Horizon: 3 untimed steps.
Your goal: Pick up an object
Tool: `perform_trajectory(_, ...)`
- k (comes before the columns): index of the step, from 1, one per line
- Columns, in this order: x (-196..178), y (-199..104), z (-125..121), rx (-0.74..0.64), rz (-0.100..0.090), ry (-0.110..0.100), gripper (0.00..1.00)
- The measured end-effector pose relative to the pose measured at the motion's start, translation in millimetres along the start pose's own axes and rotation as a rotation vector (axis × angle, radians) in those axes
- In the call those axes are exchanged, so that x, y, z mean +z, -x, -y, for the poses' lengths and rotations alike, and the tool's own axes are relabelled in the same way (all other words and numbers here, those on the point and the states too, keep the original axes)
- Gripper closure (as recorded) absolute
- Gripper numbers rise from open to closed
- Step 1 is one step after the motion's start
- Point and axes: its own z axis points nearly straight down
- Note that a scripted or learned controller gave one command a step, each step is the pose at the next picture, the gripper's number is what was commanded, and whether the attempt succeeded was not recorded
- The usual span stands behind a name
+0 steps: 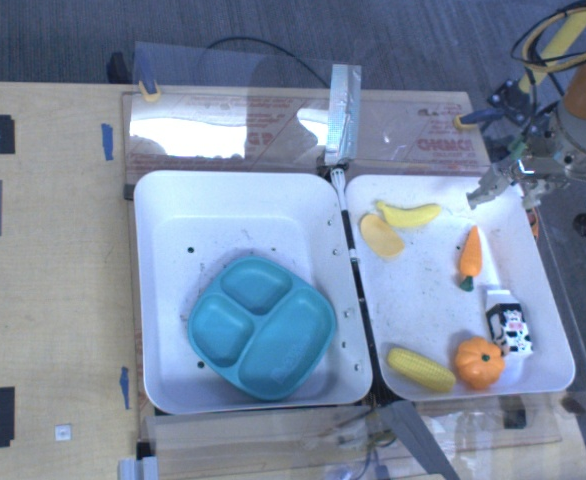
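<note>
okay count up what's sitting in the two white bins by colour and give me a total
Yellow: 3, banana, flat yellow piece, corn cob
Orange: 2, carrot, pumpkin
Blue: 1, divided plate
Black and white: 1, cow figure
Total: 7

The right bin holds a yellow banana [409, 214] at the back, touching a pale yellow chip [381, 236]. An orange carrot [470, 254] lies near the right wall. At the front sit a corn cob [420, 369], a pumpkin [479, 362] and a black-and-white cow [508, 326].
</note>
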Motion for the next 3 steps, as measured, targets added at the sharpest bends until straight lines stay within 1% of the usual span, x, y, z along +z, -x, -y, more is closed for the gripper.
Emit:
perform_trajectory(1, 95.4, -6.8, 14.9, -0.015, -0.003, 0.008, 0.00)
perform_trajectory(2, 85.2, -6.1, 14.2, -0.016, 0.002, 0.010, 1.00)
perform_trajectory(3, -29.2, -112.6, 58.3, 0.151, -0.001, 0.010, 1.00)
